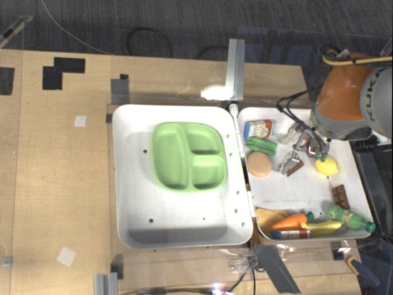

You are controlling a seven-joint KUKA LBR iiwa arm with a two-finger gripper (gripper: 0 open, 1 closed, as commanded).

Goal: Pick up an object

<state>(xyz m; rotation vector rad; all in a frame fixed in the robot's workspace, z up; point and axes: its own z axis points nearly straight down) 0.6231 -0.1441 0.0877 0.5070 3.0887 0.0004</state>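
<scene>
1. Claw (296, 160) sits in the right white plastic bin (307, 192), fingers apart with nothing between them.
2. Round tan disc (260, 164) lies at 9 o'clock from the claw, near it.
3. Yellow lemon-shaped toy (326, 166) lies at 3 o'clock, close by.
4. Green pea-pod toy (263, 145) at 10 o'clock.
5. Orange carrot toy (288, 220) at 6 o'clock, well apart.
6. Green divided plastic tray (187, 155) lies in the left white bin (132, 183) on the counter (55, 183).

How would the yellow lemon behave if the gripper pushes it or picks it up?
The lemon looks rounded, so a push would likely roll it across the bin floor. Its smooth skin may slip between fingers. It lies free of other things, which probably helps the gripper.
</scene>
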